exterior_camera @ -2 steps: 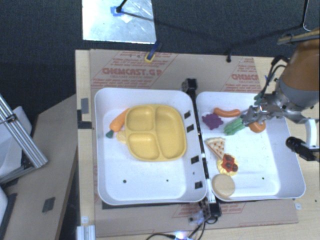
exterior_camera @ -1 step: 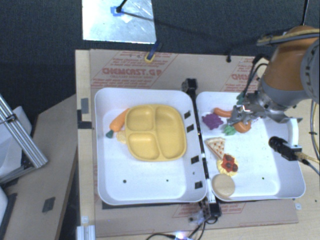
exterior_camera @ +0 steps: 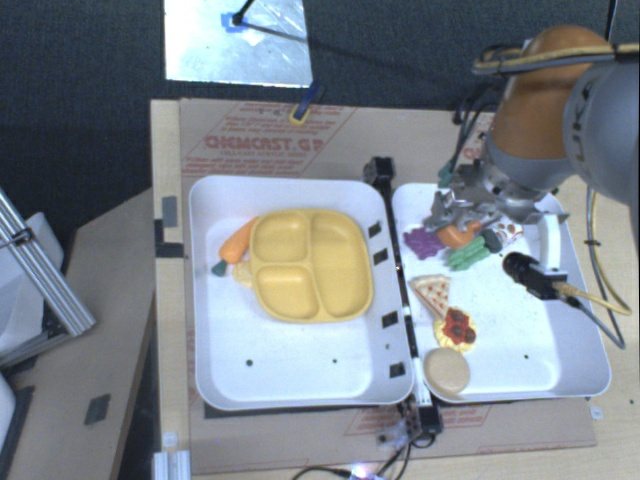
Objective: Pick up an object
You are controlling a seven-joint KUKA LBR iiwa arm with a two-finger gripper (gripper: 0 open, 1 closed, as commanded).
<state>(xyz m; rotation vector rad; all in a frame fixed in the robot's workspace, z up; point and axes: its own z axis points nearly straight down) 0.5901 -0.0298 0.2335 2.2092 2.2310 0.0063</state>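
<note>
My gripper (exterior_camera: 449, 214) hangs low over the back left part of the right bin (exterior_camera: 520, 368). Just under it lie a purple bunch of grapes (exterior_camera: 424, 241), a small orange piece (exterior_camera: 457, 235) and a green toy (exterior_camera: 468, 255), all close together. Whether the gripper touches any of them is hidden by its own body. Nearer the front of that bin are a pizza slice (exterior_camera: 433, 293), a red and yellow toy (exterior_camera: 456, 329) and a tan round bun (exterior_camera: 447, 370).
The left bin (exterior_camera: 290, 373) holds a yellow divided plate (exterior_camera: 305, 264) with a toy carrot (exterior_camera: 235, 241) at its left side. A ridge (exterior_camera: 397, 288) separates the two bins. The grey arm (exterior_camera: 570, 98) reaches in from the back right.
</note>
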